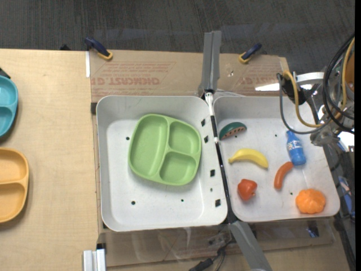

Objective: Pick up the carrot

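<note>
Nearest, in the front right corner of the right-hand shallow white bin (333, 210), sits a round orange toy fruit with a dimpled skin (311, 201). To its left, apart from it, is a small red plastic fruit with a green stalk (247, 189).

Just behind these two lies the carrot, a short orange-red tapered plastic piece (282, 175). It rests flat on the floor of the right bin, slanted, with its upper end near the base of a small blue plastic bottle with a white label (295, 149). Nothing touches the carrot. A curved yellow plastic banana (249, 157) lies to its left, near the middle of the bin.

In the left-hand white bin (113, 208), a light green plastic plate with three compartments (166, 149) lies turned at a slant. Out on the pale wooden desk (51, 95), at the left edge, there is a yellow-orange divided tray (11, 185) and, further back, a teal divided tray (7, 106).

My hand (333, 135) hangs at the right rim of the right bin, among looped yellow and black cables (304, 103), well clear of the carrot. I cannot tell whether it is open or closed.

Further back, a green-rinded watermelon slice toy (232, 130) lies in the right bin's far left corner. Behind both bins, brown printed cardboard (141, 75) is held by two blue and orange clamps (98, 48).
</note>
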`<state>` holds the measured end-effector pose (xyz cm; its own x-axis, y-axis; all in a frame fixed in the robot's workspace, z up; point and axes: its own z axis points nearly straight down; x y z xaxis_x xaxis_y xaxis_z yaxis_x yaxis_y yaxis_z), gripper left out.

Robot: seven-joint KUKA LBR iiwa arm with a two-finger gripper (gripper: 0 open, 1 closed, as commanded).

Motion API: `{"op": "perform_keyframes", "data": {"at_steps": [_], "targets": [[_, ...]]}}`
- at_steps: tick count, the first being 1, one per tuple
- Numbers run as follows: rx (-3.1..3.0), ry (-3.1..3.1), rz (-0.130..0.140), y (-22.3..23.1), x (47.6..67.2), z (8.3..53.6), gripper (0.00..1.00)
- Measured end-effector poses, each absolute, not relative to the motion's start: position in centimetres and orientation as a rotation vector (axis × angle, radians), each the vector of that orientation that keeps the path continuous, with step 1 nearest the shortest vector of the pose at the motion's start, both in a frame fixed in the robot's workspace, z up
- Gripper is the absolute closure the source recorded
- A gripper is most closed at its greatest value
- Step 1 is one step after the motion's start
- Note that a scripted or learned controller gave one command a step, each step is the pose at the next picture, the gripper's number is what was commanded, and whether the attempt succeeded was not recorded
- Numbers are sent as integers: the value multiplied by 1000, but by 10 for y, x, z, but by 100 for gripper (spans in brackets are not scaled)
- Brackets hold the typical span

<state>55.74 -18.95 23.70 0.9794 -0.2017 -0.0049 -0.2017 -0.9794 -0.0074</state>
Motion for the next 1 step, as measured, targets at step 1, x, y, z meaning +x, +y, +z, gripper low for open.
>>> {"op": "perform_keyframes", "data": {"at_steps": [1], "targets": [[-3119,319,8,-158,553,188,100]]}}
